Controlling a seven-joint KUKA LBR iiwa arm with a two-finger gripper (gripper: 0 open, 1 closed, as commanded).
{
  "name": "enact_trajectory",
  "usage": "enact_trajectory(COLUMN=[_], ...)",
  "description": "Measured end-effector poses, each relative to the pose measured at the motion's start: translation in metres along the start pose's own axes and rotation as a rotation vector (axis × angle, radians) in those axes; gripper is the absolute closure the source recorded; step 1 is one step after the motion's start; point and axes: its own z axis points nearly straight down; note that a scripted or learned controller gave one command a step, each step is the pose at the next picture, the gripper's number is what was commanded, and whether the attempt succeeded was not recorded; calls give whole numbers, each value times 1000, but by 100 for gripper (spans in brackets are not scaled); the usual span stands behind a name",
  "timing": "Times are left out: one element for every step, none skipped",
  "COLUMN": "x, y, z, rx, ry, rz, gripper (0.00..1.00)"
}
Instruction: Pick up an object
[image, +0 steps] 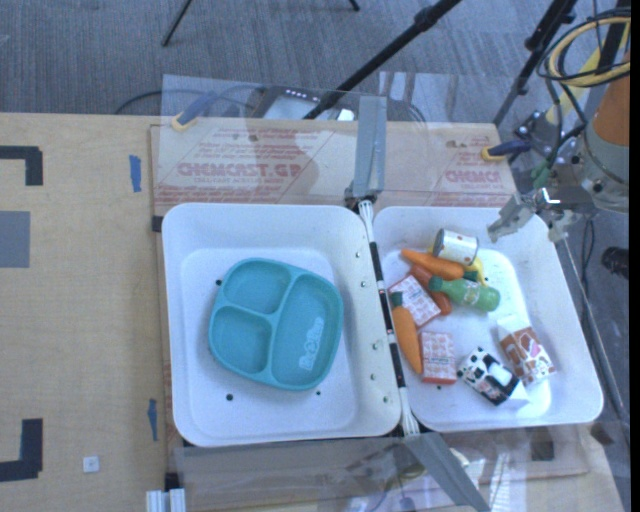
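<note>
Basically unstarted: two-finger gripper open, empty, above right white plastic bin's far corner; small silver can nearest; grasp remains.

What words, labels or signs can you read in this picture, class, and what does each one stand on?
"CHEMCAST GP" – red print on the clear sheet behind the left bin.
The same red print seems to recur on the clear sheet behind the right bin, but is too cut off to read.
The small packets, the carton and the green bottle carry print too small and blurred to read.
</note>
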Motion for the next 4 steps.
enact_trajectory(x=[32,15,15,95], y=[2,41,43,54], z=[156,181,169,22], rx=[-2,-1,-8,-4], ry=[-1,0,-2,-1], rz=[-252,-160,-161,-317], gripper=[0,0,100,100])
